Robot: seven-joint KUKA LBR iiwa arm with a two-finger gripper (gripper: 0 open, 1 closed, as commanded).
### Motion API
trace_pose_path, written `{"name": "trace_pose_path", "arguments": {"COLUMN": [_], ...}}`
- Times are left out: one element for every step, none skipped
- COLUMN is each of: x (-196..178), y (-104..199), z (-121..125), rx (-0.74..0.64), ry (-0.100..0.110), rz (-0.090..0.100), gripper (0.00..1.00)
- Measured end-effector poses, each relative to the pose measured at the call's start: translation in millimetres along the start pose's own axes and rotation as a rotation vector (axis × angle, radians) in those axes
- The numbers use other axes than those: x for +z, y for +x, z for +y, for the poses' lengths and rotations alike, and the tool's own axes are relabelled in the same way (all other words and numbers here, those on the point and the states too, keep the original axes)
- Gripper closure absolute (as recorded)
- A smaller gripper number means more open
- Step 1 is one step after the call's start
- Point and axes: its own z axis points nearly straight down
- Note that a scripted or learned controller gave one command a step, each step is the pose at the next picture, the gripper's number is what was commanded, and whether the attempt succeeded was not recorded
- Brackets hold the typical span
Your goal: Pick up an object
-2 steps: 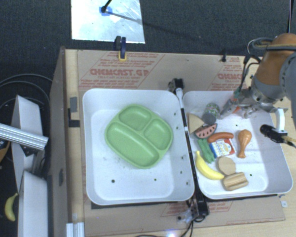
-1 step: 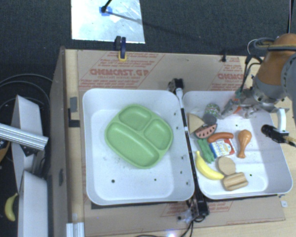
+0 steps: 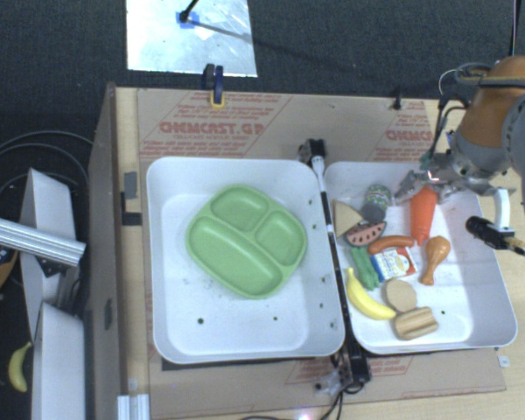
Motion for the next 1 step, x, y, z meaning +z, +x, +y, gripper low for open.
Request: {"name": "trace_pose_path", "arguments": {"x": [-11.6], "y": [-0.1], "z": [1.5], "rx": [-0.002], "ry": [-0.006], "rz": [-0.002], "gripper": [1.00]}}
